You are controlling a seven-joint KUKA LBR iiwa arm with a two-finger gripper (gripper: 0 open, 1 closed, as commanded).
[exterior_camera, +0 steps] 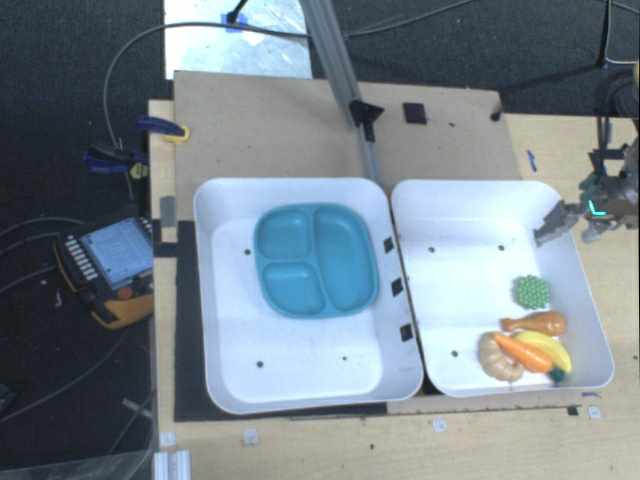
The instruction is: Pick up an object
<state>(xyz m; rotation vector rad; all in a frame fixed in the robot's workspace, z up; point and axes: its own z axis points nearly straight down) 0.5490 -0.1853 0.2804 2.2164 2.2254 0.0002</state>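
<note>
White right bin (470,230): carrot (522,352) below claw (553,224)

A blue divided plate (317,261) lies in the left bin (230,368). In the right bin (460,238), toy foods (525,343) cluster at five o'clock; the hand (560,223) hovers at two o'clock.

arm (615,203) cut off at right edge, toy foods (525,350) overlapping, partly hidden

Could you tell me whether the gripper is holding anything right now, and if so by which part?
Nothing is held: the gripper sits at the right bin's far-right rim, apart from the toy food.
</note>
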